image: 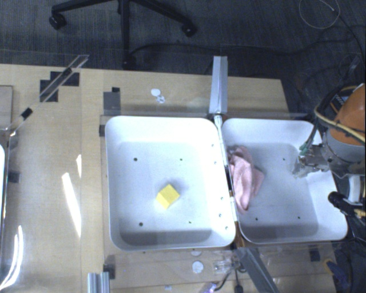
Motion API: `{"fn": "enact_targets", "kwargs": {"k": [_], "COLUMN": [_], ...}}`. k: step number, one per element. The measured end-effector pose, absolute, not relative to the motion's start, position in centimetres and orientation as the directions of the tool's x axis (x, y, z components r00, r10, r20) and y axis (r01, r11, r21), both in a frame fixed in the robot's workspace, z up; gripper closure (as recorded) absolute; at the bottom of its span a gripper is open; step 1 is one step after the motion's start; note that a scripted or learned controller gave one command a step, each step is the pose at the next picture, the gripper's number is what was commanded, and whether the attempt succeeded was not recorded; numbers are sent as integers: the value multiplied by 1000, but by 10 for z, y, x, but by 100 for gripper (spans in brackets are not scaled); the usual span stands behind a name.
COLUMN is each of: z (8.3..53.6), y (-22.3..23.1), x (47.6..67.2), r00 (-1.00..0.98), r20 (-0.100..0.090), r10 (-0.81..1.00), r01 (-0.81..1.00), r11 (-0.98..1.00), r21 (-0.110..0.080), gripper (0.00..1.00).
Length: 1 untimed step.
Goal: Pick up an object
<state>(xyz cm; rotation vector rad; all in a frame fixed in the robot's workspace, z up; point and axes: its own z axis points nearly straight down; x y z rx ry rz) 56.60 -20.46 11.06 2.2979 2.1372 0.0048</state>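
Note:
A small yellow block (168, 196) lies in the left bin (123, 143), a little below its middle. A crumpled pink cloth (246, 175) rests in the right bin (286, 220), against its left wall. My gripper (302, 165) hangs over the right side of the right bin, well to the right of the cloth and apart from it. I see nothing held in it. The arm's orange band (351, 117) shows above it at the right edge.
A metal bar (218, 86) runs back from the seam between the two bins. Black cables (346, 203) hang near the right bin's right rim. The wooden bench (57, 200) extends to the left, with an office chair base (123, 14) beyond it.

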Motion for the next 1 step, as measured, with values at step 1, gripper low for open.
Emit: {"fn": "enact_targets", "kwargs": {"k": [1], "z": [206], "y": [-197], "x": [572], "r00": [3], "r20": [-2], "r10": [1000], "r01": [1000], "r11": [-3], "r21": [6], "gripper": [100]}}
